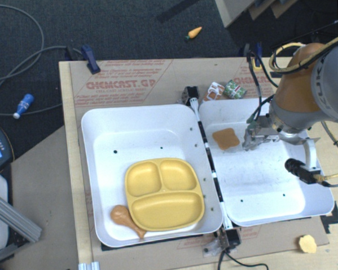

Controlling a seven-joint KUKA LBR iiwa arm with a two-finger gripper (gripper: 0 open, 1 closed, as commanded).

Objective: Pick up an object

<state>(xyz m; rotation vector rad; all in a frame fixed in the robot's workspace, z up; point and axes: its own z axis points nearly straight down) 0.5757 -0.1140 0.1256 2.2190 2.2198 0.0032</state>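
Nearest you, in the left bin, sat a yellow divided plate with a tan drumstick tucked against its lower left edge, and a small yellow lump lay on the surface beyond the right bin's near corner. None of these looked to be the target at this moment. Further in, the right bin held a flat brown slice, something like toast, lying near its far left corner close to the divider between the bins. The gripper hung just beside that slice on its right, low over the bin floor, and nothing sat between its fingers; how wide it stood you could not have told from this angle, since the wrist hid much of it. I judged this as the approach step, with the grasp not yet made. The next move called for you to shift the gripper left until the slice lay between the fingers, then descend fully, because a thin flat piece gives little edge to catch and could slide toward the bin wall. Farthest back, a crumpled green-and-white wrapper rested on the surface behind the right bin.
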